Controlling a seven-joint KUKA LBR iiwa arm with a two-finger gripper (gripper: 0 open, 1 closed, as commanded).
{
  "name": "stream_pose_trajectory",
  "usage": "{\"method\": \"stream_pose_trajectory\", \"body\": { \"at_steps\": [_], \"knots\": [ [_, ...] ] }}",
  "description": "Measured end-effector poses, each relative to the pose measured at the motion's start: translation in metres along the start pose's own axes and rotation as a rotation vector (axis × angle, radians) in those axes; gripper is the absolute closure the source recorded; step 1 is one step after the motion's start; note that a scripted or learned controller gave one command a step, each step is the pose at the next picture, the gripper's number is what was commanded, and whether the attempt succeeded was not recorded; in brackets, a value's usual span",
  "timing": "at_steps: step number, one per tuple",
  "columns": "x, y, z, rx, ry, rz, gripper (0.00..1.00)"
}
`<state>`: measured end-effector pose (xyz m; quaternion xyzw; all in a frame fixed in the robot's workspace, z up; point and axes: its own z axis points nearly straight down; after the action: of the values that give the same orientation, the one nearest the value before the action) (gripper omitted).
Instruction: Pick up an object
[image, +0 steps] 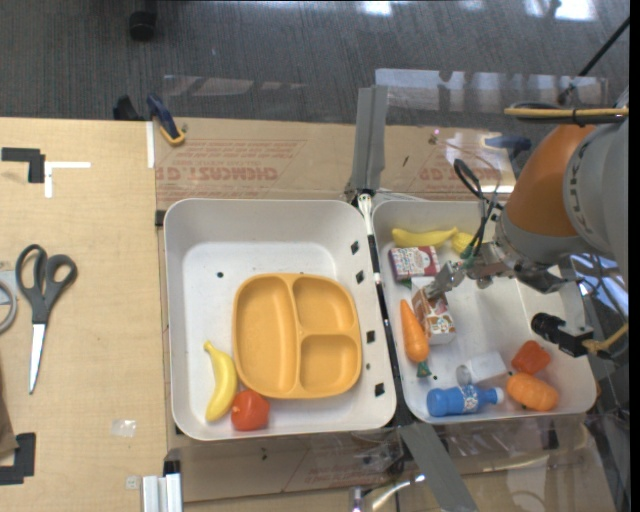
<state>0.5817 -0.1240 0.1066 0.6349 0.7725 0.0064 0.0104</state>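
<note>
The gripper (447, 281) is seen low in the right bin (570, 405), fingers spread around the top of a small red-and-white carton (435, 320) without pinching it. A carrot (414, 332) lies just left of the claw, a blue bottle (462, 400) below it

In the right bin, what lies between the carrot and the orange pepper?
In the camera view, a small carton stands beside the carrot; after it comes bare white bin floor, up to the orange pepper.
</note>
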Motion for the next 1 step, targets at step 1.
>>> {"method": "stream_pose_trajectory", "body": {
  "at_steps": [1],
  "knots": [
    [0.0127,0.0559,0.0082,0.012,0.002,0.158,0.00]
  ]
}}
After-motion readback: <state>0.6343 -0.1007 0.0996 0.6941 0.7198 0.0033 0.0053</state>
